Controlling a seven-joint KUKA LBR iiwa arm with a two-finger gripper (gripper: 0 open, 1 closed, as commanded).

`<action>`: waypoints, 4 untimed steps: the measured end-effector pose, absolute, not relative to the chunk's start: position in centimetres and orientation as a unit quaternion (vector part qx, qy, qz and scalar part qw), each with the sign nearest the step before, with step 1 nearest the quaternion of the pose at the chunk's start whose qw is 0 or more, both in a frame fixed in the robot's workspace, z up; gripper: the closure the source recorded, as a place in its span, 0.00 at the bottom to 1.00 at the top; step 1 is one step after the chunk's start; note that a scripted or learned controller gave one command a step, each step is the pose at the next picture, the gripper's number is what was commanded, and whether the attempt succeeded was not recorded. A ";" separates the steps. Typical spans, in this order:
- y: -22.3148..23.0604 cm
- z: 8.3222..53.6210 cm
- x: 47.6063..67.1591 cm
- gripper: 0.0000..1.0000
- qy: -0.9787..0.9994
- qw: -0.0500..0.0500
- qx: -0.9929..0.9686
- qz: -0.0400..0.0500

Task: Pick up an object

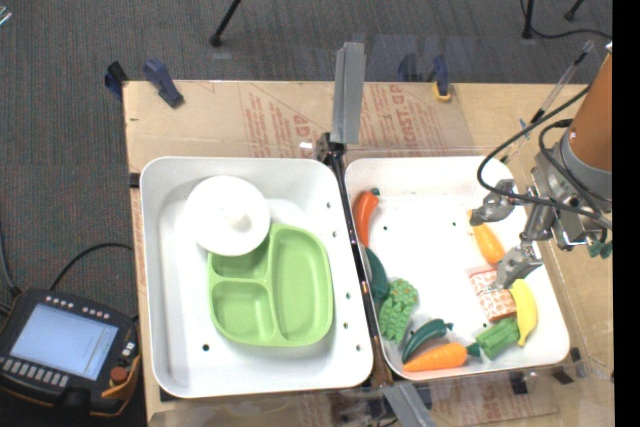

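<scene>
White bins, two [160, 215] [440, 177], one green tray [290, 300], one white bowl [230, 213]

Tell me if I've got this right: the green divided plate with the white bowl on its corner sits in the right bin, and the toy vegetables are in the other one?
Not quite. The camera view shows the green divided plate and white bowl in the left bin; the toy vegetables lie in the right bin.

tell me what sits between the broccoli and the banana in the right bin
In the camera view, between the broccoli and the banana lie bare bin floor and a small red-and-white packet, right beside the banana.
</scene>
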State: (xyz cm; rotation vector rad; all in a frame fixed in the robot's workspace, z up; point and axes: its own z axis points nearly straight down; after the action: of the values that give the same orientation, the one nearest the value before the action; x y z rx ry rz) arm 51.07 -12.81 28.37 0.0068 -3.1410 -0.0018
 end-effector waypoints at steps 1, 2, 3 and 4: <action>-14.6 17.4 51.6 0.00 -0.998 0.004 0.069 -0.002; -17.2 8.5 50.3 0.00 -0.988 0.002 0.156 -0.002; -15.4 8.7 56.0 0.00 -0.989 -0.001 0.146 -0.001; -21.1 10.4 61.7 0.00 -0.943 -0.002 0.333 0.000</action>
State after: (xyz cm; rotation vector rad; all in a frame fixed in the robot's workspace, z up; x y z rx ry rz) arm 61.70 -21.10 10.44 1.0490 -2.9664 -0.0014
